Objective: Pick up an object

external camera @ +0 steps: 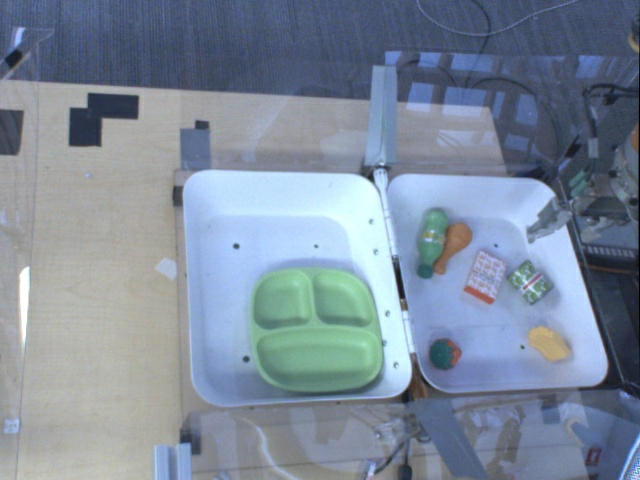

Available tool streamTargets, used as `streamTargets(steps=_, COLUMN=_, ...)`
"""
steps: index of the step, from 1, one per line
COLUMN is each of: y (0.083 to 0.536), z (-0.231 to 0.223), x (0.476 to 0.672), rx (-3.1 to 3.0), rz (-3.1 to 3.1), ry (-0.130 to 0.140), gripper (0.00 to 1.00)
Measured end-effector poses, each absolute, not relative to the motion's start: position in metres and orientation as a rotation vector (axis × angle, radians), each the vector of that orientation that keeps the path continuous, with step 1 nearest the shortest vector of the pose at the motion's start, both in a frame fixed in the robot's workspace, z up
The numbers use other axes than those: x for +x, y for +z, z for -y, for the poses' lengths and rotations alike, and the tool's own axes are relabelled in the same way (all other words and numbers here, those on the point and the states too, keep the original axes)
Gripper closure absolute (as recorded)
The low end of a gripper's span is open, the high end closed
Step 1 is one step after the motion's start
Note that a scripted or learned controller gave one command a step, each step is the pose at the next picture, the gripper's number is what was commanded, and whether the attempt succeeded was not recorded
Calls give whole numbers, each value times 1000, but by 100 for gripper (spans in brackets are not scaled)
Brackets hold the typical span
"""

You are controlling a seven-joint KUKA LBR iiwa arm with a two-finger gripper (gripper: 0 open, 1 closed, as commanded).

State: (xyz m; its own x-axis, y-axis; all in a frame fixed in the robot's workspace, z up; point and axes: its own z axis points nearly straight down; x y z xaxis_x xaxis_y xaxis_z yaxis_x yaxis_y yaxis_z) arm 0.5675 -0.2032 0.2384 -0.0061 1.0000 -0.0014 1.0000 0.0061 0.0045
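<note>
While the end effector [548, 223] sits at the right bin's [500, 190] far right rim, whether it is clenched or released cannot be told at this angle. The right bin carries a green bottle [431, 241], an orange drumstick [453, 242] touching it, a red-and-white carton [485, 276], a green patterned block [530, 282], a yellow piece [549, 343] and a red-green ball [445, 353]. The green block lies nearest. Judged light, rigid and flat-sided; grip across opposing faces. The left bin [215, 268] holds a green divided plate [315, 329].
</note>
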Motion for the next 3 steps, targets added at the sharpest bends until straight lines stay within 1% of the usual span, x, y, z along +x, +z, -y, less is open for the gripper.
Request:
streamTargets(steps=1, y=97, z=155, x=594, rx=2110, rz=-2323, ry=3, gripper=0)
streamTargets(steps=2, y=89, z=139, x=580, rx=2092, rz=-2329, ry=8, gripper=0)
streamTargets(steps=3, y=101, z=136, x=583, rx=2087, rz=-2332, ry=17, gripper=100)
